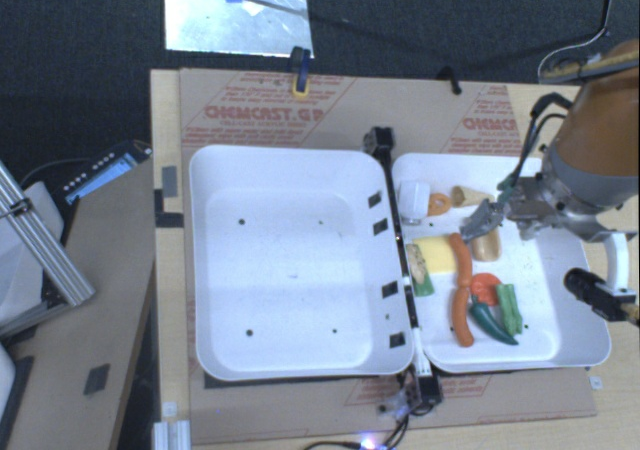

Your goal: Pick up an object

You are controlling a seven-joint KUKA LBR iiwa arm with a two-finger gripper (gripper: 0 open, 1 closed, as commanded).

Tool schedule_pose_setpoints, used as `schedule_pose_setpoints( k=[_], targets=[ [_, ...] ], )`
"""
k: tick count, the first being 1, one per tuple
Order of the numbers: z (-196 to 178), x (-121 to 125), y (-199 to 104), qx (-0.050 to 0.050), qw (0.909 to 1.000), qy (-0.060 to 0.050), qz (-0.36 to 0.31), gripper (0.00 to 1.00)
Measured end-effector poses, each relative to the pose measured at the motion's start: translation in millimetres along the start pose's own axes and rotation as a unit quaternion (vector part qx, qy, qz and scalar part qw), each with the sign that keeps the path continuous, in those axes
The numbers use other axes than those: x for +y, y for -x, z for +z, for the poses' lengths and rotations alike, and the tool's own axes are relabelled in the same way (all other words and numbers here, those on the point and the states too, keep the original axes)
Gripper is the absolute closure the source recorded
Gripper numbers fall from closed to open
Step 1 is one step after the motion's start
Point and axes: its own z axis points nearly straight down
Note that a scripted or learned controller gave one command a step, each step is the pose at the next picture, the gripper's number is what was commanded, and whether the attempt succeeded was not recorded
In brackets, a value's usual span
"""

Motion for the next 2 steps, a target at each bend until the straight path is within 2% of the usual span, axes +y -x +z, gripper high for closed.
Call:
schedule_pose_setpoints(
  k=[1,2],
  targets=[
    [67.2,19.0,-130.7,0.003,1.0000,-0.003,-0.007,0.00],
    [113.8,22.9,-166.1,-0.003,0.9999,0.012,0.002,0.00]
  ],
)
